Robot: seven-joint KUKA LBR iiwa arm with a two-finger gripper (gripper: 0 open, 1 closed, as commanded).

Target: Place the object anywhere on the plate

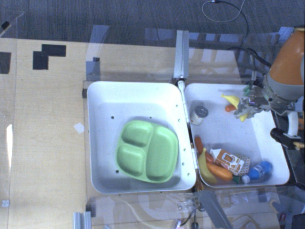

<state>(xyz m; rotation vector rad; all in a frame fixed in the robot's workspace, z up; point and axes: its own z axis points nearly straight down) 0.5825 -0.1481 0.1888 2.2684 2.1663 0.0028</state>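
Note:
A green divided plate (147, 150) lies in the left white bin (102, 99), toward its front. My gripper (244, 110) hangs over the back right part of the right bin (267, 142). It is just right of a small yellow piece (230, 99) and an orange piece (230, 108). A bit of yellow shows right under the gripper tip. Whether anything is held cannot be made out.
A small grey can (200, 112) stands near the right bin's left wall. Along that bin's front lie a banana (204, 168), an orange carrot (219, 171), a white and orange carton (231, 160) and a blue bottle (259, 171). A metal rail (180, 56) runs behind the bins.

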